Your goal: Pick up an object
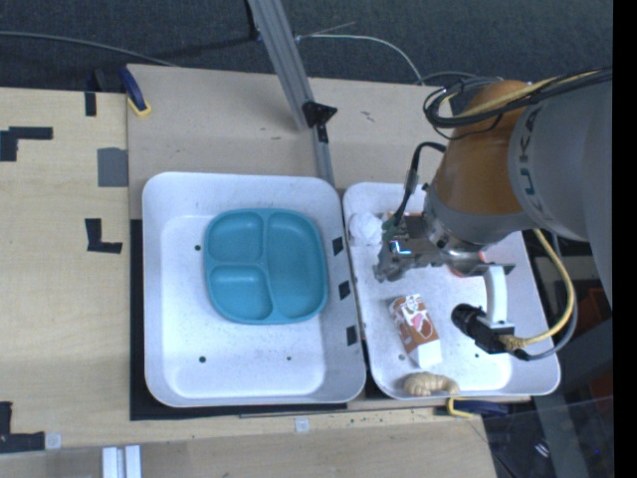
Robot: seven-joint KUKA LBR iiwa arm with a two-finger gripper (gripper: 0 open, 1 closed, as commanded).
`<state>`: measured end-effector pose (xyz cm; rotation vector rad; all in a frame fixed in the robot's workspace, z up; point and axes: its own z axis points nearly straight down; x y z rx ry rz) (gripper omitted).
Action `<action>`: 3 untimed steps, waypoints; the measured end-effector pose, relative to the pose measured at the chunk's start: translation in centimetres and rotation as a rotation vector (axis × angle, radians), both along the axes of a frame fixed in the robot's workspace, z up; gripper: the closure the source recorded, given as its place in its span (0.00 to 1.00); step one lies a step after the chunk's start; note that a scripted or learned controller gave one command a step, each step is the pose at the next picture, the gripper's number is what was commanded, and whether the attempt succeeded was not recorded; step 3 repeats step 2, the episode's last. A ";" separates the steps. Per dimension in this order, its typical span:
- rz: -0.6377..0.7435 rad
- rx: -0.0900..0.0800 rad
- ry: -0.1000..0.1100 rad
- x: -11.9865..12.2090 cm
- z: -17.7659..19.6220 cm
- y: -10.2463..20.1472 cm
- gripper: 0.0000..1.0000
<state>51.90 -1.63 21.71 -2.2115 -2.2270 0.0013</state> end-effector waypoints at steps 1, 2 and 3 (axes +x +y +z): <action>0.000 0.000 0.000 0.3 0.0 5.3 1.00; 0.001 0.000 -0.001 1.3 0.5 11.2 1.00; 0.001 0.000 -0.001 1.3 0.5 11.2 1.00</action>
